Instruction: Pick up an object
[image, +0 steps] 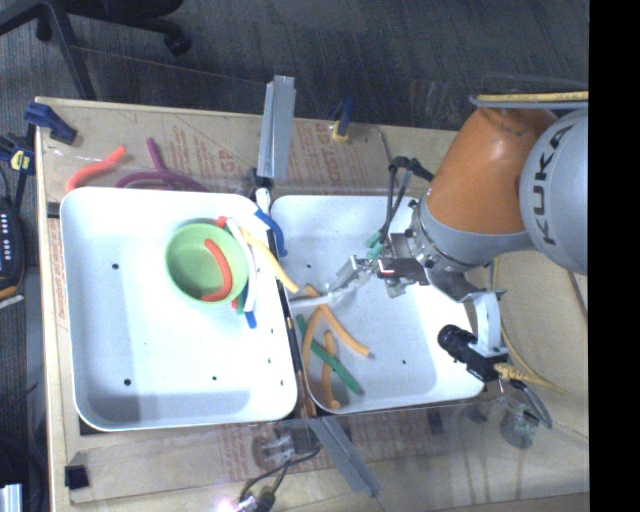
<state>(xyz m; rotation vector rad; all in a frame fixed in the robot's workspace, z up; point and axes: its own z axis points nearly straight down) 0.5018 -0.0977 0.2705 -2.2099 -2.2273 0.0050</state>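
The arm (500, 170) reaches in from the right and hangs over the right bin (420, 375), its wrist tilted so the end effector (352, 272) points left and down toward the bin's left side. That angle suits a pick from the pile lying against the divider rather than from the open floor of the bin. Whether the end effector is released or clenched cannot be told from this slant, and nothing is plainly seen grasped in it.

The likely targets are the orange strips (335, 335) and green strips (335, 368), heaped loosely at the near left of the right bin, just below and beside the tool tip. They overlap, so a pick here may snag two at once or slide off.

In the left bin (130, 380) a green bowl (195, 262) sits toward the far right corner with a red strip (222, 255) curled inside it. Yellow sticks (268, 262) and blue sticks (266, 228) lean against the bowl and across the rim between the bins. A few stray pink cords (150, 178) lie on the worktop (200, 135) beyond the left bin.
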